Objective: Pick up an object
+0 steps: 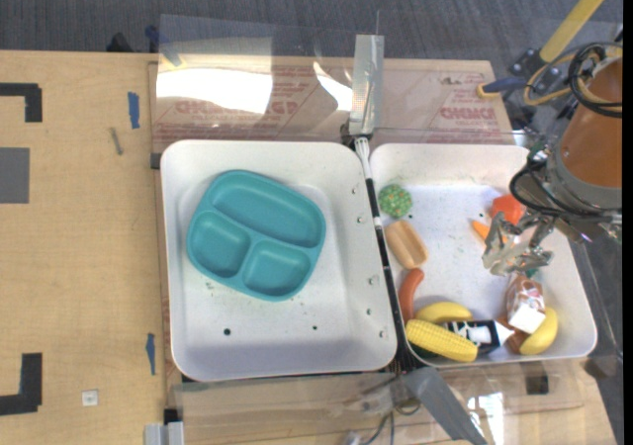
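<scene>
My gripper (514,247) hangs low over the right side of the right bin (447,176), above the bin floor. Just behind it lies an orange-red toy vegetable (506,208), and just in front lies a wrapped reddish packet (524,301). A yellow banana (542,330) rests at the bin's front right corner. Along the bin's left side are a green ball (395,200), a tan bread piece (406,243) and a red sausage (410,291). A corn cob (441,339) and a second yellow piece (445,312) lie at the front.
A teal divided plate (259,233) lies in the left bin (297,349). A small dark blue item (482,333) sits beside the corn. A clear plastic wall (366,87) stands behind both bins. Cables and the orange wrist band (593,132) crowd the right edge.
</scene>
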You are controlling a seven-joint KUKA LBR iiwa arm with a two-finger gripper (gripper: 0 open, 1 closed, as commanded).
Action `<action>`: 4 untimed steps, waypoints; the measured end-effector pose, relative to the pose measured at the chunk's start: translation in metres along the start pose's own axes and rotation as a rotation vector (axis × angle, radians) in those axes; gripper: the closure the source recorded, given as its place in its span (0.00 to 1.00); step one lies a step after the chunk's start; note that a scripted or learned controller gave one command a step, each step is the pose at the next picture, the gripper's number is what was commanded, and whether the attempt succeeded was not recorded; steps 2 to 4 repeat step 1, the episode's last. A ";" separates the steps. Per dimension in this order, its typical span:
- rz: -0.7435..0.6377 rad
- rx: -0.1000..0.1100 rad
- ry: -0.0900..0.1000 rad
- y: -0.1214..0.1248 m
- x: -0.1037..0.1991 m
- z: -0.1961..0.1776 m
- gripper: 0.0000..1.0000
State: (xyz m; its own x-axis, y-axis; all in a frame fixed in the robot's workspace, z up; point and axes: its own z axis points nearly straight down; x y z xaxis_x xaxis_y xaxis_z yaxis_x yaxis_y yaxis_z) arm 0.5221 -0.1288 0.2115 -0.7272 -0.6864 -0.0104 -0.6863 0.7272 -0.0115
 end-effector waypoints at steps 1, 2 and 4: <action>0.285 -0.002 0.003 -0.060 -0.002 0.122 1.00; 0.285 -0.002 0.003 -0.060 -0.002 0.122 1.00; 0.285 -0.002 0.003 -0.060 -0.002 0.122 1.00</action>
